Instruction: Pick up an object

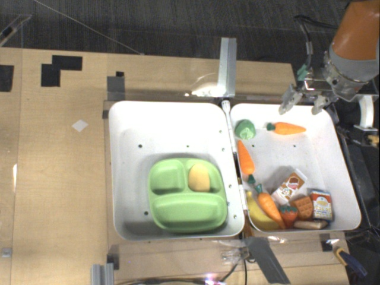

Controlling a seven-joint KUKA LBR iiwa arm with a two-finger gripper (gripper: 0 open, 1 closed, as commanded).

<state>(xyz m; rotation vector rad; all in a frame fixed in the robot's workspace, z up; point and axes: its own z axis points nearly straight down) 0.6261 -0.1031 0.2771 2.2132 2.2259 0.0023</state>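
My gripper (304, 104) hangs over the back edge of the right bin (341, 159), its two fingers spread apart with nothing between them. Just below it lies an orange carrot (287, 129), and a green broccoli piece (244, 129) sits to that carrot's left. A second carrot (245, 157) rests along the bin's left wall. Toy foods crowd the front of that bin: a small carton (289, 189), a red box (320, 205), a waffle-like piece (301, 206), another carrot (268, 205) and a banana (260, 214).
The left bin (136, 135) holds a green divided plate (187, 195) with a yellow lemon-like fruit (199, 177) in its top right compartment. A metal post (227, 67) rises behind the divider between the bins. Cables hang off the bench's right side.
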